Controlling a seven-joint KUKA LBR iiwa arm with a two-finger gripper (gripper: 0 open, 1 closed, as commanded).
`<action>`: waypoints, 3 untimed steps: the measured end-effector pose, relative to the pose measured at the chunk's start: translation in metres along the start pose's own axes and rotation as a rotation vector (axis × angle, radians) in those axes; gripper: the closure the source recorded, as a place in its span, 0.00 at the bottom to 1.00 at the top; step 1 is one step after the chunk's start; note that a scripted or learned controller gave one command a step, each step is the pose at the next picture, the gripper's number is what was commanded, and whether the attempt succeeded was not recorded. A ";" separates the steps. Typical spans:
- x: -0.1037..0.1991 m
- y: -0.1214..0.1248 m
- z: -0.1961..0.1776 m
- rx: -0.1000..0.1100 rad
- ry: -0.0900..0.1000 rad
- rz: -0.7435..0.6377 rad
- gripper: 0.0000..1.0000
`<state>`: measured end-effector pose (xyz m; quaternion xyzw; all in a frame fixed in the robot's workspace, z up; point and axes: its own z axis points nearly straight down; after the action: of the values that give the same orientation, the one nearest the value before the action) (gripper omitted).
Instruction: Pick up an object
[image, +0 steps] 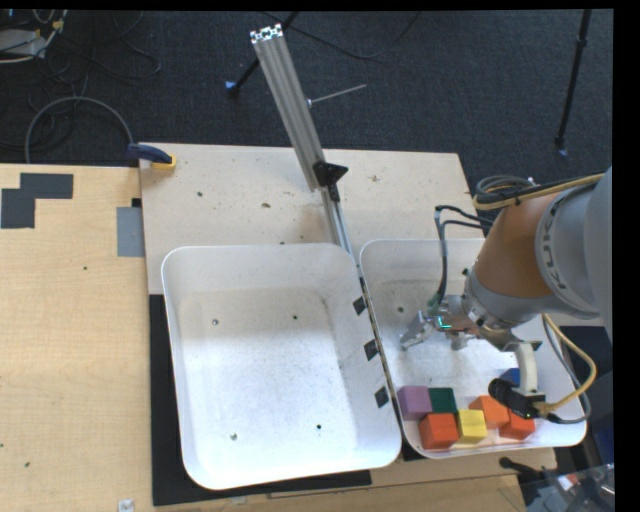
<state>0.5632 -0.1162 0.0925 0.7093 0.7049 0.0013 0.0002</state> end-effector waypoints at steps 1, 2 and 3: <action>0.000 0.000 0.000 0.000 0.000 0.001 0.00; 0.000 0.000 0.000 -0.001 0.000 0.002 0.00; 0.000 0.000 0.000 -0.001 0.000 0.003 0.00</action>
<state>0.5632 -0.1165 0.0925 0.7105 0.7037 0.0015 0.0007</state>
